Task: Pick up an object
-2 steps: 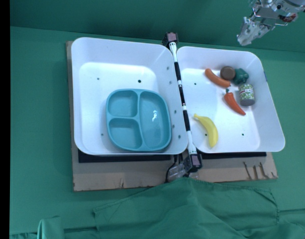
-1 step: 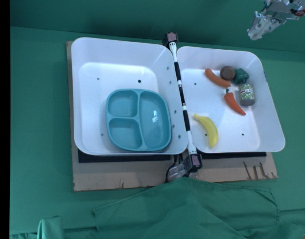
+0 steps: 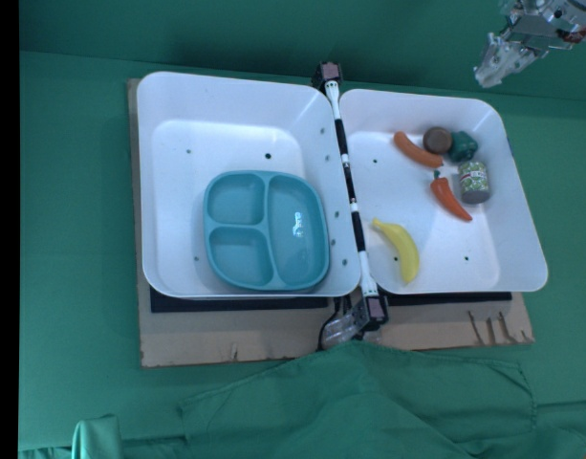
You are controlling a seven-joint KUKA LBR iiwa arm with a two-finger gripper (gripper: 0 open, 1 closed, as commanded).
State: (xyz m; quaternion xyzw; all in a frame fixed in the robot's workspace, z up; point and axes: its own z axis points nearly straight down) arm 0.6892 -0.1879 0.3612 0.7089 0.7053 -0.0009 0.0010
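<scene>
A: Where's the gripper?

B: Top right of frame, above the tabletop, outside the right bin. Open or closed, can't tell from here.

A: And sth to grab?

B: All in the right bin, down-left of the gripper. Closest is the cluster in the bin's upper part: brown ball, green toy, jar, two carrots. Banana lies lower, long axis slanting down-right.

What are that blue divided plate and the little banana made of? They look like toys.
The blue plate looks like moulded plastic: smooth, one even colour, with a bright glare spot. The banana seems to be toy plastic or rubber, uniformly yellow and matte; the picture leaves open which.
</scene>
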